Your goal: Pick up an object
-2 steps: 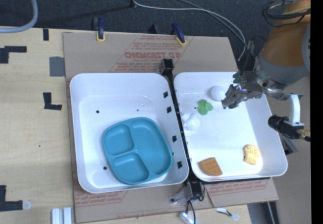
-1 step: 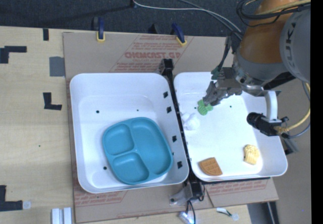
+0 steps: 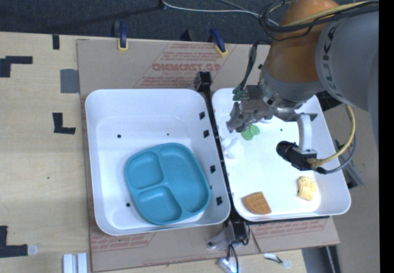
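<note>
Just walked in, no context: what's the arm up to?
The KUKA arm reaches into the right bin, its end effector low near a small green object at the bin's upper left. A waffle-like piece and a yellow piece lie near the front. The left bin holds a blue divided plate.

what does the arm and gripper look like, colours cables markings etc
The arm is a thick, rounded grey body with a glossy orange band above the wrist. Dark lettering runs along the grey shell near the band. Black cables loop over the top of the orange section, and a yellow cable curves down its side to a small black unit. The gripper is dark grey metal, compact and blocky.
</note>
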`<state>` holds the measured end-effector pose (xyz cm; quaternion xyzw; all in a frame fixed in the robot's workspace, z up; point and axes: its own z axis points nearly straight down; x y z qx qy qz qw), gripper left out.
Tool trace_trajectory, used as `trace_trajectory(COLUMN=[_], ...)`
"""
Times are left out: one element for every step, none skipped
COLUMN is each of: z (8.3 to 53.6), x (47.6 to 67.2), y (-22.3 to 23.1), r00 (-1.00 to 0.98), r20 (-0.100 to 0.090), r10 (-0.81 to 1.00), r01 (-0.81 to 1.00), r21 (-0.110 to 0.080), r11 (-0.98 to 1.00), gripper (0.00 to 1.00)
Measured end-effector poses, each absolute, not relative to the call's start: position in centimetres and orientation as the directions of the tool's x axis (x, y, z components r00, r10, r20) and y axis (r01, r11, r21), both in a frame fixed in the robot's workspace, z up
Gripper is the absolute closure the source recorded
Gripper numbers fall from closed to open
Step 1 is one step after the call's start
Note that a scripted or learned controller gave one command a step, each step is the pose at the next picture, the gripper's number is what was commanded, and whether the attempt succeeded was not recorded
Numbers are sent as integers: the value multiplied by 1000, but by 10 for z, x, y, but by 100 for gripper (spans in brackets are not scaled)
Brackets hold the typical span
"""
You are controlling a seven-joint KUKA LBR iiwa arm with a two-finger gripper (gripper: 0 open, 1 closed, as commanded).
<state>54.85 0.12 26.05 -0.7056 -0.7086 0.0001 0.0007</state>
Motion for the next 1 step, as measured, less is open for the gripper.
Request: trace_trajectory(z=[242], x=[559], y=[57], r00=[-5], r20=[0], r10=[1000], r01=[1000], r21=[-2], r11=[5], gripper=[100])
